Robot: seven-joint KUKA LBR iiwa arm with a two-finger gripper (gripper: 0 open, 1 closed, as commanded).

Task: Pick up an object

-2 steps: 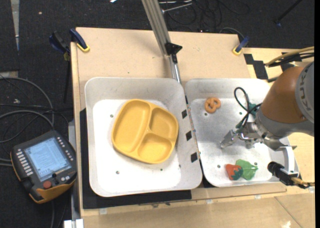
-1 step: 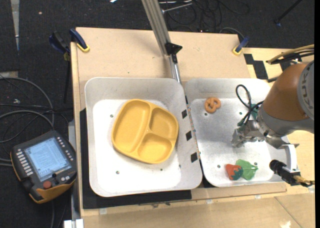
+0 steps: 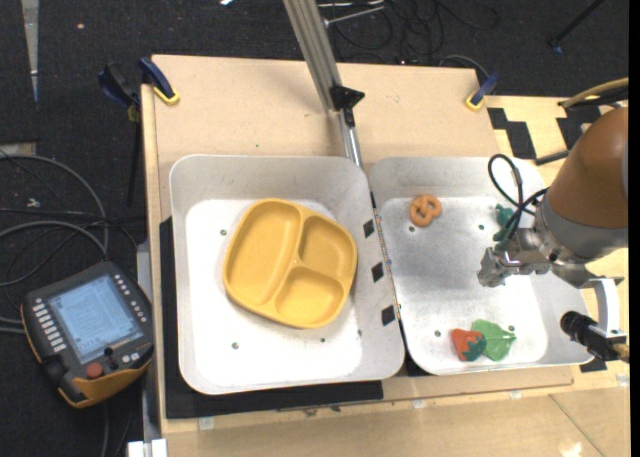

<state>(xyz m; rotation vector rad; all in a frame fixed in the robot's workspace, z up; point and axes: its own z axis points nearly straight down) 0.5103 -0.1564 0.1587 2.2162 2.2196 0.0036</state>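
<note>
A small orange pretzel-shaped toy [image 3: 425,210] lies at the back of the right bin [image 3: 440,285]. Near that bin's front sit a red piece [image 3: 463,343] and a green piece [image 3: 494,338], touching each other. My gripper [image 3: 493,269] hangs over the right side of the right bin, between the pretzel toy and the red and green pieces, apart from all of them. I see nothing held in it. A yellow divided plate [image 3: 290,262] lies in the middle of the left bin [image 3: 200,245].
A slanted metal pole [image 3: 310,25] crosses the back of the bench, ending near the seam between the bins. Clamps [image 3: 158,81] sit at the bench's back corners. A teach pendant [image 3: 85,330] lies on the floor at left.
</note>
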